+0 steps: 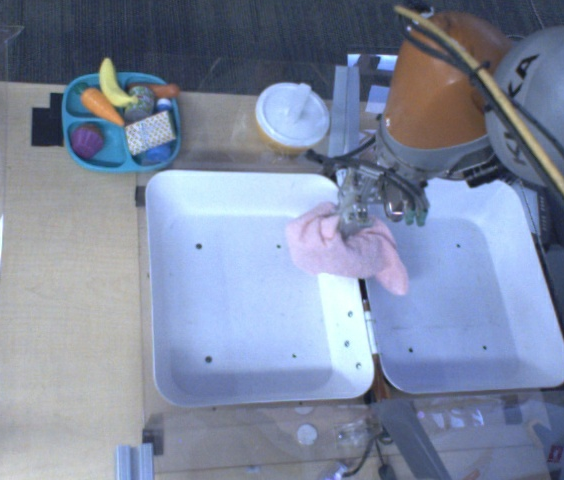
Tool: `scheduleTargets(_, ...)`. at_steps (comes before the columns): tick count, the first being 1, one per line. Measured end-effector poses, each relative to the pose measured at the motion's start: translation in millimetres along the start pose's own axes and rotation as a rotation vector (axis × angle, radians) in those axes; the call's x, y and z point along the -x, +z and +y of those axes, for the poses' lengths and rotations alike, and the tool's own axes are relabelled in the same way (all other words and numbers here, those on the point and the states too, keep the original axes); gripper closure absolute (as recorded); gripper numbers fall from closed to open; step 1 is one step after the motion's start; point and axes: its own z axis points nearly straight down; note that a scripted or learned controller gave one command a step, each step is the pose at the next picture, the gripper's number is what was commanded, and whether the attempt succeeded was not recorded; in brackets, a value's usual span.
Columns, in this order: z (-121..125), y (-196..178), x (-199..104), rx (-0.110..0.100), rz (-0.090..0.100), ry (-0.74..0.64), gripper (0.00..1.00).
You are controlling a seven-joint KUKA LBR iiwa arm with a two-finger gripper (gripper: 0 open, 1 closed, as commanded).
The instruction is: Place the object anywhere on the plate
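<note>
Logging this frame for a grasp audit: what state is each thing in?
pink cloth: bunched, draped over the seam between the two bins, its top pinched up
gripper: down on the cloth's top, cloth between its fingers
left bin: bears the cloth's left part
right bin: bears the cloth's right corner
blue plate: on the bench, holding toy food
white lidded cup: upright, lid on

The gripper pinches the top of a pink cloth; the cloth droops over the seam between the left bin and right bin; a blue plate of toy food sits far left; a white lid lies behind the bins.
</note>
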Motion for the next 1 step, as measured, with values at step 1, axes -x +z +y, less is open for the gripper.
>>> scheduleTargets(1,58.4,-7.9,-16.9,0.001,0.000,0.000,1.00)
